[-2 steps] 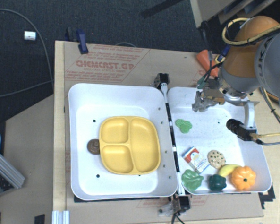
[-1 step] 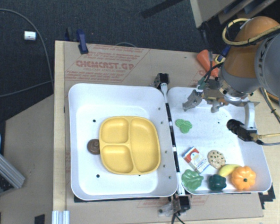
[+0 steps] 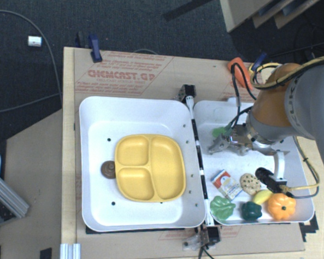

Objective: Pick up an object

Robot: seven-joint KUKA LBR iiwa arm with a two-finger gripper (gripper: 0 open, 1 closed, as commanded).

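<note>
Nearest the bench's front edge, along the right bin's (image 3: 304,214) front wall, lie a green leaf-shaped toy (image 3: 222,207), a dark green pepper (image 3: 251,210), a lemon (image 3: 262,197) and an orange pumpkin (image 3: 281,206). Just behind sit a cookie (image 3: 250,183) and a small red-and-white packet (image 3: 225,181). Left, a yellow divided plate (image 3: 148,167) fills the left bin (image 3: 97,117), a brown disc (image 3: 108,169) touching its left rim. Farther back, the gripper (image 3: 231,141) hangs low over the right bin beside something green (image 3: 221,131); whether it is clenched cannot be told.
</note>
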